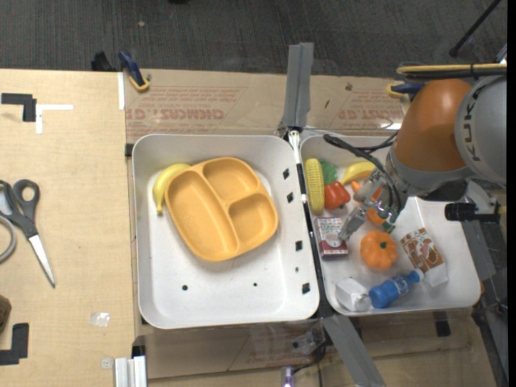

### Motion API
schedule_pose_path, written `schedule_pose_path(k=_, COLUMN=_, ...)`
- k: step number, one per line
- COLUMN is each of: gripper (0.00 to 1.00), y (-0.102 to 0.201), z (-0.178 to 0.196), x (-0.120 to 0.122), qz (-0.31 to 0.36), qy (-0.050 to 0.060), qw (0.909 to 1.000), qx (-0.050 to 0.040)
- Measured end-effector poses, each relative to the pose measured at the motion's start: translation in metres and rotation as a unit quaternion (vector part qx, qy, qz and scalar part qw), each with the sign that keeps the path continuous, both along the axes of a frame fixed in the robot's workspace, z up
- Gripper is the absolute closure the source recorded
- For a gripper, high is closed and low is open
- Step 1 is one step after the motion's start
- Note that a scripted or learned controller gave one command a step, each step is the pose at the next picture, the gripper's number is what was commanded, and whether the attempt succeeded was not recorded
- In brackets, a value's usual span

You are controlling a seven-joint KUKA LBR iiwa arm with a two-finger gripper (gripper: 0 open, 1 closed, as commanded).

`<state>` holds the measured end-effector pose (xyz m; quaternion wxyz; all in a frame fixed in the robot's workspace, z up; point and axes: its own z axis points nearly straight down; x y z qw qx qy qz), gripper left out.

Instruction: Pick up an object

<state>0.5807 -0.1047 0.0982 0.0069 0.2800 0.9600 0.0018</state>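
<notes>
The small orange plastic toy pumpkin [378, 251] sits mid-bin in the right white bin [476, 295], just near of the gripper [372, 208]; whether its jaws are spread or closed I cannot tell. It is probably light, rigid, smooth and rounded, so apt to slip; gripping across its middle seems safest. The snack packet [424, 254] right of it bears print too small to read.

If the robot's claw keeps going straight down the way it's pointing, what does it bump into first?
Probably the small orange carrot-like toy right under the gripper, next to the orange pumpkin. Depth is hard to judge from above.
</notes>
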Motion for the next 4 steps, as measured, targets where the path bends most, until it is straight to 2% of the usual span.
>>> schedule_pose_path(k=1, gripper=0.0, y=-0.036, z=-0.002, x=-0.07, qz=-0.001, qy=0.003, qw=1.0, qx=-0.0009)
schedule_pose_path(k=2, gripper=0.0, y=-0.029, z=-0.002, x=-0.074, qz=-0.021, qy=0.002, qw=0.9998, qx=-0.0015)
schedule_pose_path(k=3, gripper=0.0, y=0.006, z=-0.002, x=-0.08, qz=-0.099, qy=0.001, qw=0.9951, qx=-0.001)
schedule_pose_path(k=4, gripper=0.0, y=0.008, z=0.0, x=0.023, qz=-0.151, qy=-0.001, qw=0.9885, qx=0.0004)
